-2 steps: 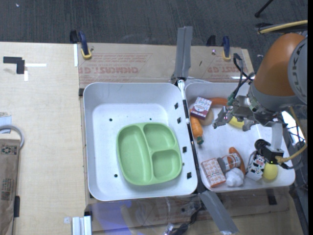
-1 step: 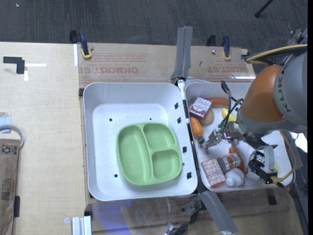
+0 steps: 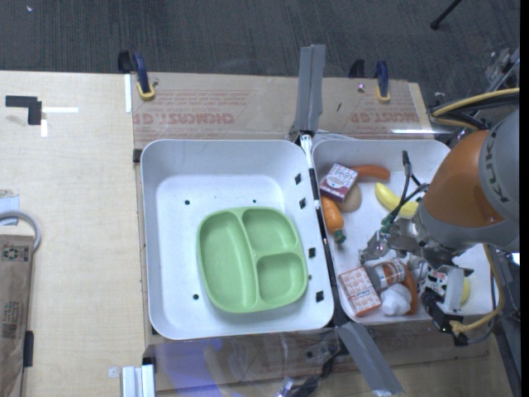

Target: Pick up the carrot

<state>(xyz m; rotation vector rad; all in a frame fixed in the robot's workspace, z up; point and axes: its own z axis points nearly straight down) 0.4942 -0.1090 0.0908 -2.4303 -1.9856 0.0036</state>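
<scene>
Pale, matt wood-grain table point(image 3: 66, 213). Smooth, faintly glossy white plastic on the left bin point(image 3: 165, 304) and the right bin point(image 3: 430, 149). Matt light-green plastic on the divided plate point(image 3: 252, 259). Smooth, slightly shiny orange skin on the carrot point(image 3: 331, 216). Printed red-and-white cardboard on the small box point(image 3: 338, 180) and the flat carton point(image 3: 359, 290). Waxy yellow surface on the banana point(image 3: 390, 198). Brown printed corrugated cardboard point(image 3: 223, 106) behind the bins. Glossy orange band point(image 3: 464, 184) on a smooth grey arm; dull metal on the gripper point(image 3: 388, 246). Rough dark carpet point(image 3: 207, 15).

One fixed overhead camera looks slantwise down on both bins point(image 3: 157, 222).
</scene>
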